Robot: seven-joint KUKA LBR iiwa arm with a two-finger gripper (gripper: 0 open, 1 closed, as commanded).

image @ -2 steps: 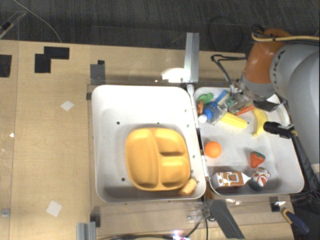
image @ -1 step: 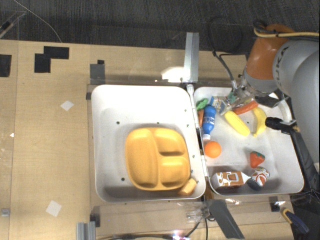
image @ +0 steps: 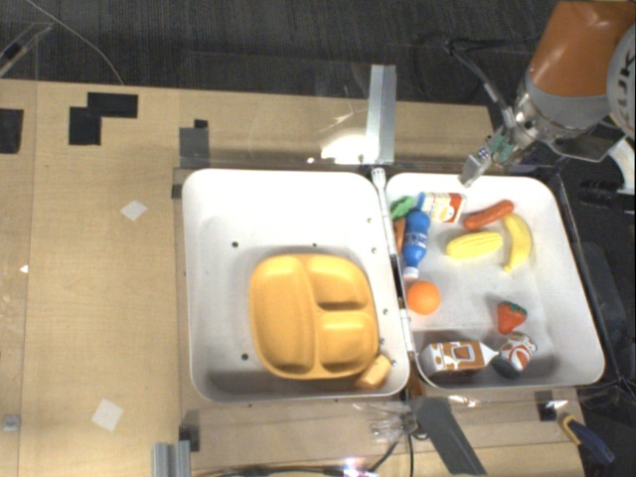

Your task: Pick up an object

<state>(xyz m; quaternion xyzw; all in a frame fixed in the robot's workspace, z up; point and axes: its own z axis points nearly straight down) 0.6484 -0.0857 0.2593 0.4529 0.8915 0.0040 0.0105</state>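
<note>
tray (image: pixel 298 316): yellow, sectioned, in the left bin (image: pixel 214 266), well left of & below the jaws. Not our target, we leave it.
small tan piece (image: pixel 376 370): at tray's lower-right corner, far from the jaws.
blue bottle (image: pixel 413 241): lies along the divider in the right bin (image: pixel 566 296), left & below the jaws; green bit (image: pixel 401 207) and white/red pack (image: pixel 444 207) crowd its top.
orange ball (image: pixel 423 297): below the bottle, some free room around it.
carton (image: pixel 455 357): near front wall, far below the jaws.
gripper (image: pixel 474 170): over the bin's back rim, nothing btw the tips; can't tell if spread or pressed together.
corn (image: pixel 473 245): below the jaws, touching the banana (image: pixel 517 241). Sausage (image: pixel 488 214) is nearest the jaws, so prob our best pick: we'd come down, centre across its width.
strawberry (image: pixel 511 316): right & below, apart from the rest.
risk: back wall close, neighbours tight, may nudge the corn.
</note>
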